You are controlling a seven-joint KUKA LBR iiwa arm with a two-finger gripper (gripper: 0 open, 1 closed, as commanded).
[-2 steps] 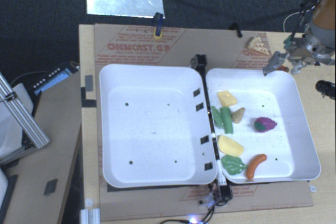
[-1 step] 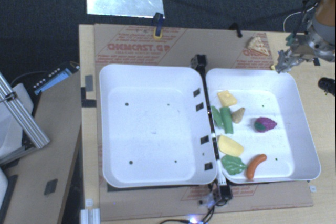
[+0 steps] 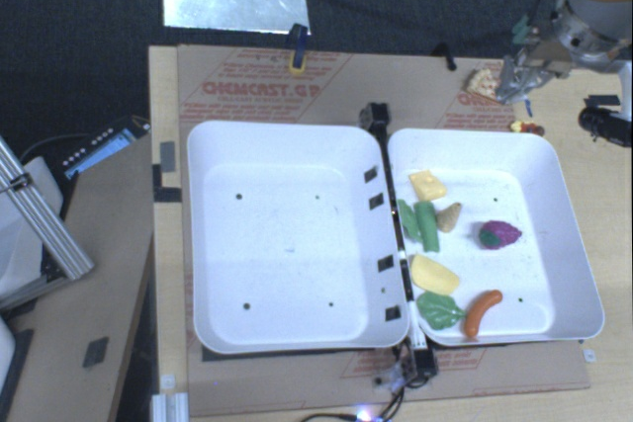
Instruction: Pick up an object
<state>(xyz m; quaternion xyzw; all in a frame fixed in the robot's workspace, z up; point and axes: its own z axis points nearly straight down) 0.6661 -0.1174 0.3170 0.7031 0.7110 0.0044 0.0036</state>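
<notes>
Hovering beyond the right bin's (image 3: 564,212) far rim, the gripper (image 3: 516,86) is blurred, so its finger state cannot be told. Toy foods lie inside that bin: a purple piece (image 3: 499,234), an orange sausage (image 3: 482,311), yellow and green pieces.

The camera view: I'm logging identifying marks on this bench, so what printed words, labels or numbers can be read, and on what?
"CHEMCAST GP": red print on the brown board under the bins, behind the left bin.
Smaller red print beneath it and along the board's front edge: too blurred to read.
Toy foods, bins: no text seen.
</notes>
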